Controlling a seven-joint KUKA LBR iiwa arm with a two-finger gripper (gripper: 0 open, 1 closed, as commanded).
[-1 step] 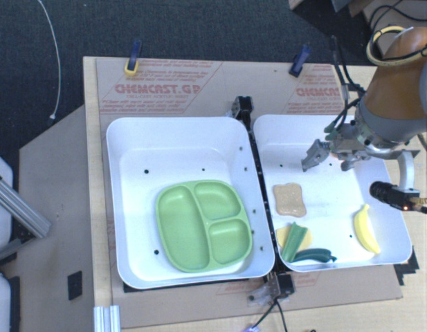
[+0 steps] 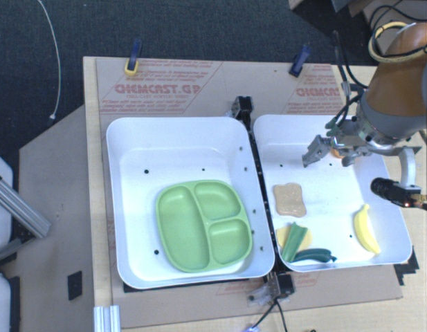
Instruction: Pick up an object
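**Over the right bin, the tool hangs with nothing in it**

Above the back part of the right bin (image 2: 400, 251) the tool (image 2: 331, 152) hangs from the grey arm (image 2: 396, 81), which enters from the right with its orange band uppermost. Its 2 fingers (image 2: 314, 152) are spread apart, and no object sits between them; they point toward the bin's left side over bare white floor.

Nearest the tool, a little forward of it and to its left, a tan slice of toy bread (image 2: 290, 200) lies flat on the bin floor. Further forward, near the bin's front wall, a yellow and green wedge (image 2: 293, 239) rests, and a dark green pod-shaped piece (image 2: 314, 256) lies just beside it, seemingly touching its lower end. Forward and to the right of the tool, a yellow banana (image 2: 366, 230) lies near the right wall, well apart from the other 3 pieces.

Beyond the black divider, the left bin (image 2: 130, 151) holds a light green plate (image 2: 203, 223) with 3 compartments. Both bins sit on the cardboard-covered worktop (image 2: 199, 85), which has 2 clamps at its far edge.
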